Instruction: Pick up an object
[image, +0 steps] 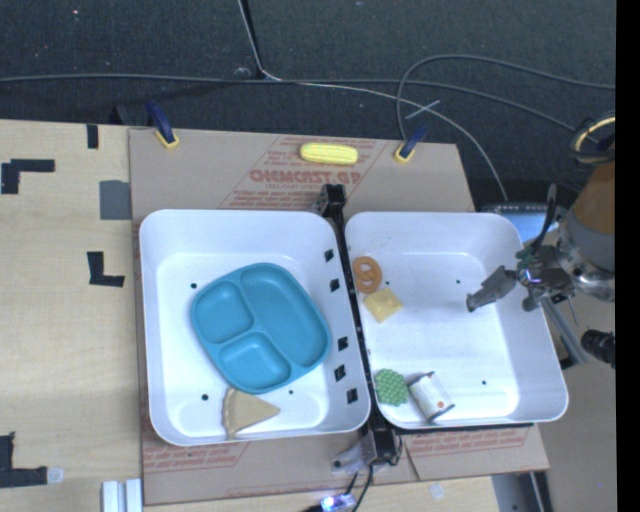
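The right bin (455, 232) holds an orange pretzel-shaped ring (366, 272), a pale yellow block (383, 305), a green round piece (390, 386) and a small white can (430, 396) lying on its side. My gripper (512, 291) hangs over the right bin's right side, above the bin floor and apart from all of these. Its fingers (489, 290) stand open with nothing between them. In the left bin (160, 300) lie a blue divided plate (260, 327) and a tan wedge (246, 412).
A yellow corn-like object (328, 153) lies on the cardboard behind the bins. Black clips along the shared wall (343, 300) join the two bins. Cables run across the dark area at the back. The arm body (592, 240) stands past the right bin's edge.
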